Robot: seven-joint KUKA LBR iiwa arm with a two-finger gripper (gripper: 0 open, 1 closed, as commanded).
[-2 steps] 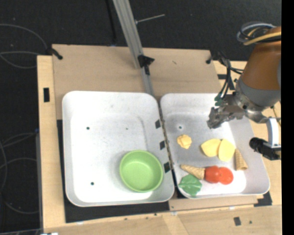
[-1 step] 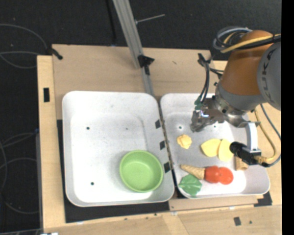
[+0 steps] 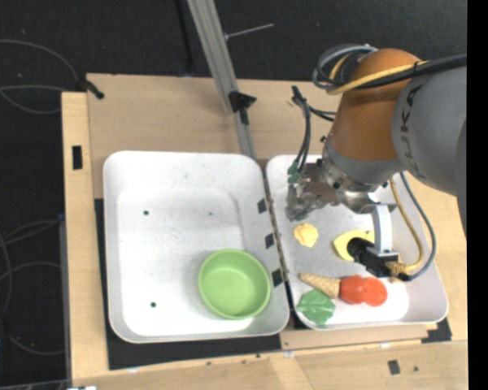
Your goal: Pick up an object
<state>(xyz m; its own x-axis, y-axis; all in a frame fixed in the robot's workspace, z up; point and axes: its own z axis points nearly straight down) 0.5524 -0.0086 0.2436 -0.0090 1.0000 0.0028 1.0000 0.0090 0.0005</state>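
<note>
Camera view: my gripper (image 3: 299,210) is low in the right bin (image 3: 427,299), near its left wall, just above the yellow piece (image 3: 307,235). Can't tell jaw state. Nothing lifted yet; grab and lift left.

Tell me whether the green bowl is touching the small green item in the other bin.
Apart. The camera view shows the green bowl in the left bin and the small green item in the right bin, bin walls between them.

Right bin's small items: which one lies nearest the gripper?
The pale yellow lump, just below the gripper near the right bin's left wall. The cone, red piece and green piece lie farther toward the front edge.
</note>
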